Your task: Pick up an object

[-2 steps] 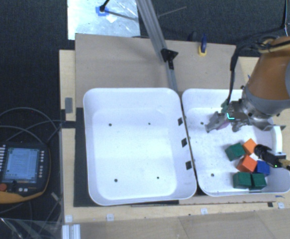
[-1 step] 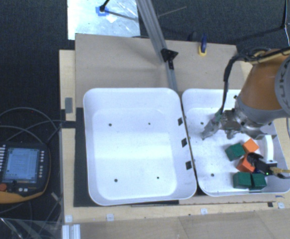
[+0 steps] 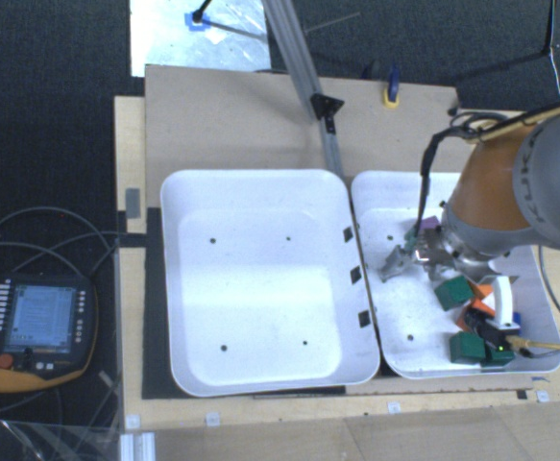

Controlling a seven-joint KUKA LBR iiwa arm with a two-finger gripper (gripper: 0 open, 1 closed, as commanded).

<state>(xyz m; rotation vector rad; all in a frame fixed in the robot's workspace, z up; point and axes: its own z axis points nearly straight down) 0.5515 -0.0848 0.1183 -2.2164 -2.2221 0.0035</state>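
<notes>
My gripper [image 3: 398, 261] hangs low over the middle of the right bin [image 3: 387, 195], at the end of the grey arm with the orange band [image 3: 486, 195]. Just right of it lies a green block [image 3: 451, 292]. An orange and white object [image 3: 492, 302] sits beside that block, and another green block [image 3: 469, 348] rests near the bin's front right corner. A small purple piece [image 3: 429, 225] peeks out by the wrist. The arm hides part of the bin's right side. I see nothing held in the gripper.
The left bin [image 3: 179, 200] stands beside the right one, sharing a middle wall. A grey pole [image 3: 299, 60] slants over the bench from the back. A teach pendant [image 3: 35, 329] lies off the bench at the left.
</notes>
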